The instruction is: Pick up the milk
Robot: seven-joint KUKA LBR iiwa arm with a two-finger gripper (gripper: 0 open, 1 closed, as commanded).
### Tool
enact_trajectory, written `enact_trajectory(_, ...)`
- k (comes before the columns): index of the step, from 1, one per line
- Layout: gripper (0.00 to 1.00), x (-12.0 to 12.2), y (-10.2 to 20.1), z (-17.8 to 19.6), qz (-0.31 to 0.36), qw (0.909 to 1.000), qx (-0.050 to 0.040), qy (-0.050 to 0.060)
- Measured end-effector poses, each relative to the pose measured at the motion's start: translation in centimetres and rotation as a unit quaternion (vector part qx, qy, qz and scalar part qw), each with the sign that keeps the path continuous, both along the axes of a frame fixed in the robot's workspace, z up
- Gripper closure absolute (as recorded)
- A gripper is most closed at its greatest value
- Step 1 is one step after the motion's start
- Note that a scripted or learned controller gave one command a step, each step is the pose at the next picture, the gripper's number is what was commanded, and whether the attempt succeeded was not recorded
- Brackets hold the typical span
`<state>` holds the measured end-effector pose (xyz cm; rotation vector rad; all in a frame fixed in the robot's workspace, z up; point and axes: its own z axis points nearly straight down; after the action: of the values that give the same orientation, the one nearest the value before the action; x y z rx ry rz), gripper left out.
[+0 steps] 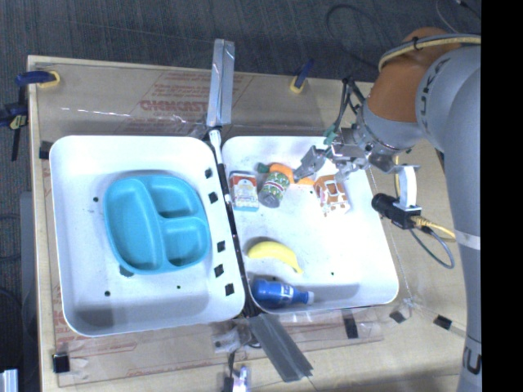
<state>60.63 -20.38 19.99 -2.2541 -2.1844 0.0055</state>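
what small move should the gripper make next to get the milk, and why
Probably shift left across the right bin. The gripper hovers near the orange and can, beside the orange-and-white box, while the milk carton lies further left by the divider, untouched.

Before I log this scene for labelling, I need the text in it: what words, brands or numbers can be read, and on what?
Red print on the clear sheet behind the bins: large letters, too faint and blurred to read.
Dark letters on the arm's grey shell: cut off, unreadable.
Milk carton: red label, print too small.
Can: green label, print too small.
Blue bottle: no readable text.
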Motion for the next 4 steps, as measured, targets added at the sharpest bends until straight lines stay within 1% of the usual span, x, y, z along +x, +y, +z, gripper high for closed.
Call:
enact_trajectory(1, 0.0, -1.5, -0.5, 2.6, 0.052, 0.9987, -0.0002, -0.001)
enact_trajectory(2, 0.0, -0.8, -0.6, 2.0, 0.085, 0.9964, -0.0008, -0.003)
enact_trajectory(3, 0.0, -1.3, -0.6, 3.2, 0.122, 0.9925, -0.0015, -0.003)
enact_trajectory(4, 0.0, -1.2, -0.5, 2.5, 0.163, 0.9866, 0.0014, 0.0)
